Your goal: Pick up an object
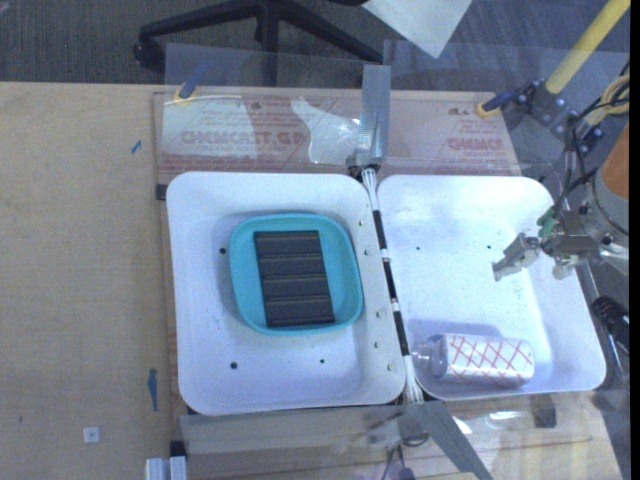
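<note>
In the two white bins (200, 368) we count one teal dish (294, 272) and one bottle (476, 358), the latter below the end effector (518, 255), whose opening we cannot tell.

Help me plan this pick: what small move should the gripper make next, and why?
Probably shift toward the bottle and descend. The gripper hovers over bare floor in the right bin, while the bottle lies on its side nearer the front wall, apart from it.
</note>
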Robot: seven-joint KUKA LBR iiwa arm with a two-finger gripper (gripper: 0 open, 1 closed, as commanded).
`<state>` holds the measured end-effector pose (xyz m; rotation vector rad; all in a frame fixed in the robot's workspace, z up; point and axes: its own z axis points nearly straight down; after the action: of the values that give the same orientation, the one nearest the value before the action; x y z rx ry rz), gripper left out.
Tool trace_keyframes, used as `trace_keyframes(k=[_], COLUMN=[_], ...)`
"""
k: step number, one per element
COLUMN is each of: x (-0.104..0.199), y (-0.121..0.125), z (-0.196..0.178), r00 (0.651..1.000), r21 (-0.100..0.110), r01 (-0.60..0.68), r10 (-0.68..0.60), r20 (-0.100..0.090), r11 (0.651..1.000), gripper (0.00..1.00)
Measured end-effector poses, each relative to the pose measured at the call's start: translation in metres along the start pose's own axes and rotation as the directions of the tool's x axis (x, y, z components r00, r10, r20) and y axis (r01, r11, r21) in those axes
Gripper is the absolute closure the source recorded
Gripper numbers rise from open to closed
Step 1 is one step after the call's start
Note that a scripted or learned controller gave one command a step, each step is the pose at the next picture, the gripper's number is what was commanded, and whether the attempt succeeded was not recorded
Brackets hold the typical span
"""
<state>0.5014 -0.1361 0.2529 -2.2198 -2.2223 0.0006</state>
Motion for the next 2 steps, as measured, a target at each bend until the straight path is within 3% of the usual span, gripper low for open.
trace_keyframes(k=[1, 2], x=[0.055, 0.020], y=[-0.022, -0.022], z=[0.016, 0.058], r00=[0.926, 0.996], r21=[0.004, 0.002], r01=[-0.377, -0.085], r10=[0.377, 0.085], r20=[0.000, -0.001], r11=[0.926, 0.996], gripper=[0.00, 0.00])
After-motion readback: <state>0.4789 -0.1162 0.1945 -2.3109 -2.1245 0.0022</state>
